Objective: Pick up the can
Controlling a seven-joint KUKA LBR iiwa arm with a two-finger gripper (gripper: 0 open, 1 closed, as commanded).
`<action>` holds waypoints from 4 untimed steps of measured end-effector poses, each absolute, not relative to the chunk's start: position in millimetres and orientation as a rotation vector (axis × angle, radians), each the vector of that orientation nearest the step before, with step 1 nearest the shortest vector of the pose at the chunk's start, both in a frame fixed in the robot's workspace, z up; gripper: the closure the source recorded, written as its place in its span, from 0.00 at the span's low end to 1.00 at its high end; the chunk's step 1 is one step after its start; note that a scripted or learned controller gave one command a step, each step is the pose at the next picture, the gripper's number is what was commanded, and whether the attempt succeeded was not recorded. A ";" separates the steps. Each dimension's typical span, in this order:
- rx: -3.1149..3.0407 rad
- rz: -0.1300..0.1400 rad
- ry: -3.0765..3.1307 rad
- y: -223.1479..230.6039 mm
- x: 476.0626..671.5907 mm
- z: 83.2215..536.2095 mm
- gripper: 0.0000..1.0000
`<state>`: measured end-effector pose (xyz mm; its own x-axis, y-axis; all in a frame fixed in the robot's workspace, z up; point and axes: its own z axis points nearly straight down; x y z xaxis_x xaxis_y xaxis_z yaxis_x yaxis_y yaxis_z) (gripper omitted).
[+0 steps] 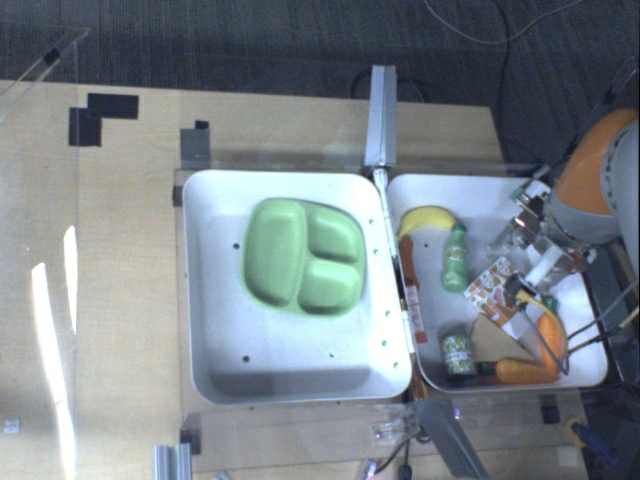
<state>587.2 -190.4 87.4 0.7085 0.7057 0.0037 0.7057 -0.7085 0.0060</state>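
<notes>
Jaws: cannot tell if apart; can stands upright, top facing up

A robotics lab: grey-orange arm over a bench, cable on carpet.

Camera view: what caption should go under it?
Robot arm over the right bin, can beside a carrot; green tray in the left bin.

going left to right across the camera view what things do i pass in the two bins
green divided plate → red stick → can → colourful packet → orange carrot by the right wall
</notes>
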 end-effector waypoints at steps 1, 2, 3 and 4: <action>3.010 0.008 0.893 -195.1 635.6 86.9 0.00; 3.047 -0.005 0.785 -202.5 661.1 86.7 0.00; 3.049 -0.004 0.758 -201.0 660.4 86.0 0.00; 3.027 0.015 0.840 -201.4 633.5 87.4 0.00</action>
<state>633.5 -201.4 87.4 0.8571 0.5150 0.0090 0.5150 -0.8572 0.0024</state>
